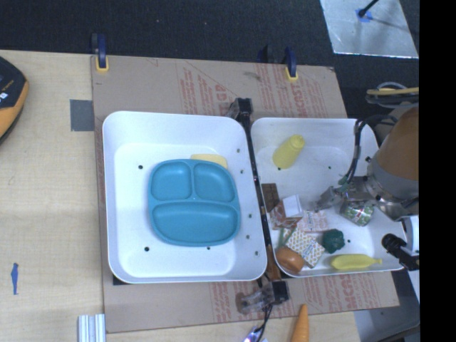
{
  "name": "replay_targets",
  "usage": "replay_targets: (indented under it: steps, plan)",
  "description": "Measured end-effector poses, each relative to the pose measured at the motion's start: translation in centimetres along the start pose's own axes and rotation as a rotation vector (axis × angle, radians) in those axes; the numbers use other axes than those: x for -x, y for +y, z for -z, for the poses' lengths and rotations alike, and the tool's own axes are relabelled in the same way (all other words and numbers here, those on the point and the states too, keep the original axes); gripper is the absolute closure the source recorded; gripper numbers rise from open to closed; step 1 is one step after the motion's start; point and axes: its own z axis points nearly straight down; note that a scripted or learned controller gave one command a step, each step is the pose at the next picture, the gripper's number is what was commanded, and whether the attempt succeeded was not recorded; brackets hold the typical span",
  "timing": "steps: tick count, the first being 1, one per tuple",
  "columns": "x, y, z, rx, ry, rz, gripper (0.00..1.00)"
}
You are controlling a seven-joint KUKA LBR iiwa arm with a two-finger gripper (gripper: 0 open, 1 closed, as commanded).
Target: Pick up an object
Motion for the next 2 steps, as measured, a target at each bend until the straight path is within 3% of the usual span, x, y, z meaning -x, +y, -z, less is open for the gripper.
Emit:
replay_targets:
  steps: [1,2]
  plan:
    - [0.46,0.33,1.74,0.010,-0.010,0.000,1.00]
    - [0.47,0.42,1.75,0.013,-0.012,0.001,0.00]
